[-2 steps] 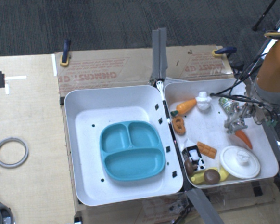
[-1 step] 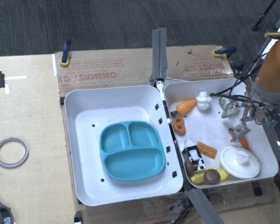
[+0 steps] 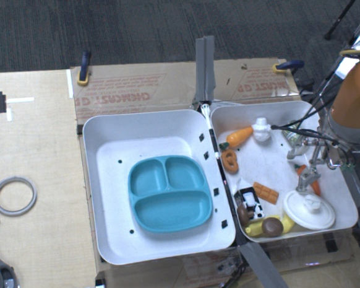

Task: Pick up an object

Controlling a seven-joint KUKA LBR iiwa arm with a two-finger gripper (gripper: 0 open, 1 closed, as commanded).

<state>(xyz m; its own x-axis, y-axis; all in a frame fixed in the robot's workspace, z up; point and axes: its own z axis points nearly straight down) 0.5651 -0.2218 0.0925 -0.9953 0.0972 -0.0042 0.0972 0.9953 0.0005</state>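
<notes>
Two bins are seen; over the right bin the gripper is hung above a white lid, and whether it is released or clenched cannot be told. Beside it a red piece is seen. The lid is judged light, stiff and slippery, best taken by its knob. Mirrored print on the cardboard cannot be read.

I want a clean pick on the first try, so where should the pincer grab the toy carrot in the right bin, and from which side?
Grip the carrot across its thick orange middle, coming straight down from above. It lies flat and slanted, green top toward the divider, tip by the small white piece, so close the fingers across its narrow width, clear of both ends.
</notes>
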